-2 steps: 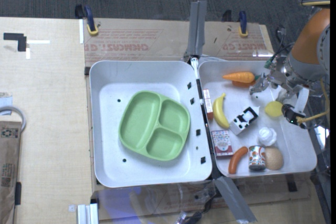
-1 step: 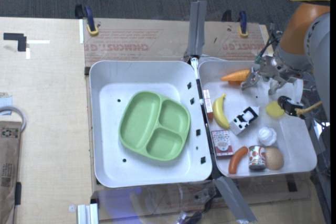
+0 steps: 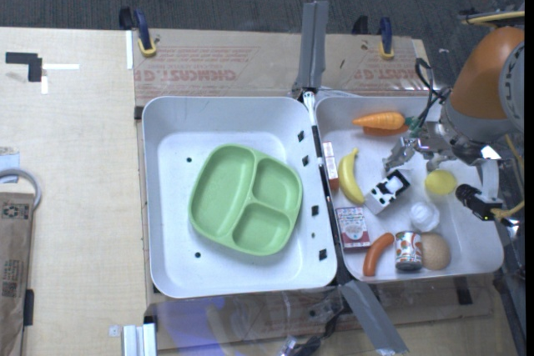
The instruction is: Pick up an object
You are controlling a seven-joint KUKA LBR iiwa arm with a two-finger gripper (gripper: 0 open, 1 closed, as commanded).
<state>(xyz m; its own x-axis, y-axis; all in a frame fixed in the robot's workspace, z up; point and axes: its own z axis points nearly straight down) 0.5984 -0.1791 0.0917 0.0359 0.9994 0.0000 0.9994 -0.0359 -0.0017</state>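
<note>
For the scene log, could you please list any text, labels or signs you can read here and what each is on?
"CHEMCAL GR...", upside down in red: cardboard sheet behind the bins; further letters blurred.
Recycling symbol: brown paper bag at the left edge; its print is too small to read.
Small red-and-white carton: label too blurred to read.
Small can: label too blurred to read.

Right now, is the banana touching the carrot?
Apart. The camera view shows bare white bin floor between the banana and the carrot above it.
</note>
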